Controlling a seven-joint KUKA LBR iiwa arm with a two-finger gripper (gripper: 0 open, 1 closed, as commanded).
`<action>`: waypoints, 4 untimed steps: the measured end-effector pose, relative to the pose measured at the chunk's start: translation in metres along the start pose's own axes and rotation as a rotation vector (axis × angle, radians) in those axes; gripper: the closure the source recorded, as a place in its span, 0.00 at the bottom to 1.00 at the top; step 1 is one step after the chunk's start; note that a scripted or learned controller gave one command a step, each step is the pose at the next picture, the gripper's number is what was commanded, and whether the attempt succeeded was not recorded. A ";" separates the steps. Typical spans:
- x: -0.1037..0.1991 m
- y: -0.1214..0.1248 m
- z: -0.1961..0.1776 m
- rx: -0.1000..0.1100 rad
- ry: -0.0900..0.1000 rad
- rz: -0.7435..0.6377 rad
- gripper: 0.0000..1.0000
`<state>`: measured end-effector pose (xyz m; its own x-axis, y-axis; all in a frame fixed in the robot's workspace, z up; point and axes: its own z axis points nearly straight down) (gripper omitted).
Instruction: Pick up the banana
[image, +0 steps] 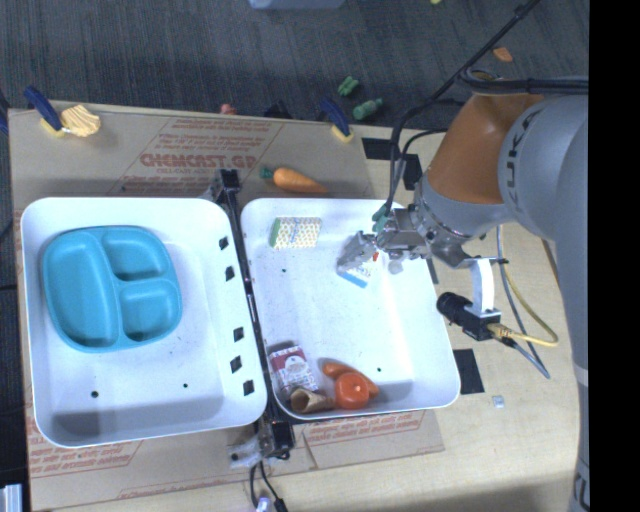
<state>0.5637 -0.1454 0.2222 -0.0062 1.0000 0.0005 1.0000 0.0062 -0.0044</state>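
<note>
Grey arm (520, 150) seen over the right bin (420, 375)

A blue tray (108, 287) is held in the left bin (60, 425). The pincer (383, 243) is parked beside a crumpled packet (355, 265), grip can't be told. The banana is possibly the yellow lump (80, 122) past the left bin's far corner.

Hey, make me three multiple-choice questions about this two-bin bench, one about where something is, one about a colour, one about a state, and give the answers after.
1. Where does the divided tray lie?
A. in the left bin
B. in the right bin
C. on the cardboard behind the bins

2. What colour is that tray?
A. red
B. blue
C. yellow

3. How does the gripper stand?
A. parked outside both bins
B. pressed on the tray
C. over the right bin's far part

Answers:
1 A, the tray fills the left bin's far half.
2 B, it is light blue against the white bin.
3 C, it hangs at a small silvery packet near that bin's far right corner.
</note>
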 end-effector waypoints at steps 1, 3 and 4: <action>0.078 -0.029 0.030 0.001 0.000 -0.011 0.00; -0.016 -0.064 0.073 0.000 0.000 0.036 0.00; 0.019 -0.003 0.131 0.000 0.001 0.184 0.00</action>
<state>0.5604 -0.1267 0.0910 0.1769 0.9842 0.0003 0.9842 -0.1769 -0.0043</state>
